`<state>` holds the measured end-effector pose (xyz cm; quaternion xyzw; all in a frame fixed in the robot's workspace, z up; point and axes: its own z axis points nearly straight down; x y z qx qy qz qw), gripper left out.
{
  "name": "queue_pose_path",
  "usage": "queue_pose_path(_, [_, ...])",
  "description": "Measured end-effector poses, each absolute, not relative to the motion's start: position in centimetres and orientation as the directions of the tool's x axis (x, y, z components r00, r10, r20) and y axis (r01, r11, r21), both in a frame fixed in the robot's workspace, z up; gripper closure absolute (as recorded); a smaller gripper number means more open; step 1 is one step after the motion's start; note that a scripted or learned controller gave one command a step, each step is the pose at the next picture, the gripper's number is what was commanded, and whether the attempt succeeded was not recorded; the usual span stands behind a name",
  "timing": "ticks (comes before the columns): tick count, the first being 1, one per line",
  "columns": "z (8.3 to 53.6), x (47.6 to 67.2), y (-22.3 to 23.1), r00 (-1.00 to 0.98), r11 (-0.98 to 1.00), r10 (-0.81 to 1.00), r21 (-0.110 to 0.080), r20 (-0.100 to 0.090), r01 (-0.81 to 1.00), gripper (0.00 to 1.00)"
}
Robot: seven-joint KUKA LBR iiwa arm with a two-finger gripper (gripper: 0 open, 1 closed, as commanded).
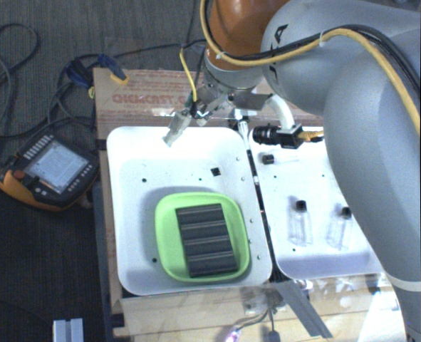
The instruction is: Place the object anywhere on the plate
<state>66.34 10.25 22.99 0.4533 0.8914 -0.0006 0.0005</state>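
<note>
The grey arm (352,84) fills the foreground, its gripper (178,128), jaw state indiscernible, above the left bin's (125,191) far edge; the dark ridged block (206,239) already rests on the green plate (166,226).

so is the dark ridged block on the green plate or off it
On it. The dark ridged block lies flat inside the green plate, with green rim visible around most of it, in the left white bin.

Arm (352,84) cut off at right edge — right bin's (295,262) far side beneath it
</note>
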Motion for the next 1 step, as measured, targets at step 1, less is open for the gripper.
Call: queue_pose_path(1, [21.90, 66.82, 10.10, -0.568, 0.568, 0.823, 0.000, 0.001, 0.823, 0.00])
